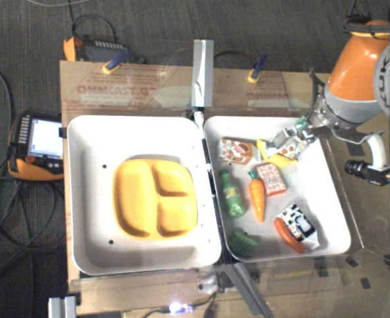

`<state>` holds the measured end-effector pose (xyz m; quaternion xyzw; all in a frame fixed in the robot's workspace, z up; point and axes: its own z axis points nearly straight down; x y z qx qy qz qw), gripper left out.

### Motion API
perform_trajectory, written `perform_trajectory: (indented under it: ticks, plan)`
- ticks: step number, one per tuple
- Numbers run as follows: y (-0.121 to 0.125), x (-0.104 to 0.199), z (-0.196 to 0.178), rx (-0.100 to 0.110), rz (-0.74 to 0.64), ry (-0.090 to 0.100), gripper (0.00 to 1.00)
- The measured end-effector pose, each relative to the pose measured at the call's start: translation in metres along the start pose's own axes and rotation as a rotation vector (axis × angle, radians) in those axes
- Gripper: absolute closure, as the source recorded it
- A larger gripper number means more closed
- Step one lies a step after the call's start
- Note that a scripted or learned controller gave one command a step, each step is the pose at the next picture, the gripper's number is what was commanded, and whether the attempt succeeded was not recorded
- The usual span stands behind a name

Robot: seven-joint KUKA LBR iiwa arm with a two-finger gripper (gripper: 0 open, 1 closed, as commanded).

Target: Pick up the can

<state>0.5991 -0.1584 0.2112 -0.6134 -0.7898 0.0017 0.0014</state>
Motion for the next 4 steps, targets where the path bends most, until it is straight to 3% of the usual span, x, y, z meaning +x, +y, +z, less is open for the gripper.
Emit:
perform_trajectory:
  ticks: [1,2,3,4]
  plan:
    - [0.002,-0.060,0.113,-0.009,0.012,-0.001,0.00]
    - [0.051,-0.072,0.119,0.019,0.073,0.017,0.00]
    - [0.052,-0.072,0.109,0.018,0.071,0.010,1.00]
    - [0.052,0.024,0.002,0.001,0.336,0.001,1.00]
